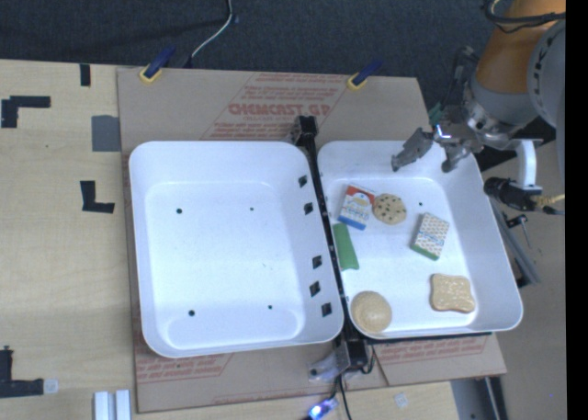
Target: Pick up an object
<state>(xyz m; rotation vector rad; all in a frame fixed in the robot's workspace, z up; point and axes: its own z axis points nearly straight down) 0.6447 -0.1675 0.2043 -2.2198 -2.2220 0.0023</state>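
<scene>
Presently the end effector (pixel 426 153) hangs with fingers spread, gripping nothing, above the right bin's (pixel 496 253) far edge. The cookie (pixel 390 209) lies nearest, below-left; I'd descend squarely, straddling it before closing.

I see the gripper (pixel 428 153) spread open over the right bin's (pixel 491 253) far edge; cookie (pixel 390 209), green stick (pixel 345 246) and small cartons lie below.

Red print on the cardboard sheet (pixel 266 107) under the bins reads "CHEMCAST"; following letters unclear. Small carton (pixel 356 207) markings illegible.
</scene>
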